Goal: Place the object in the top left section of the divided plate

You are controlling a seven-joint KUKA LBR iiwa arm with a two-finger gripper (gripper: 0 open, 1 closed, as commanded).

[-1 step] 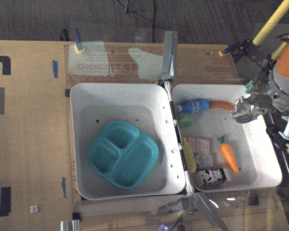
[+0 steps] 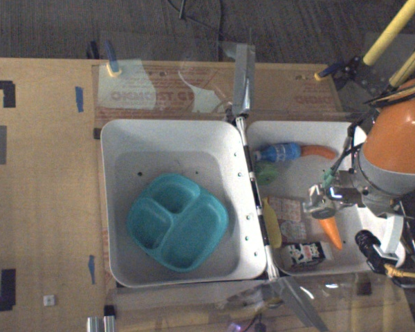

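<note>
Beside the divider between the two bins, on its right, the near end of the right bin [image 2: 346,272] holds a small black-and-white carton [image 2: 306,253] lying flat and a slim yellow banana-like piece [image 2: 272,225] running along the divider. An orange carrot [image 2: 331,231] lies just right of the carton, tapered to a point at its near end. Its blunt upper end sits directly under the end effector [image 2: 323,204], touching or nearly so; whether the metal fingers are wide, narrow or closed on the carrot cannot be told from this angle. The grey arm with its orange band [image 2: 395,144] fills the bin's right side, so little open room is left there.

Left of the divider, the left bin [image 2: 124,144] carries a teal divided plate [image 2: 178,220] — smooth plastic, rounded corners, turned at a slant, its sections bare. Wide white floor lies around it on every side.

Farther up the right bin, a green item [image 2: 266,173] sits against the divider, and beyond it a blue bottle [image 2: 279,151] lies on its side end to end with an orange piece [image 2: 318,151]. Past both bins — the tan counter [image 2: 41,185], with blue tape marks.
</note>
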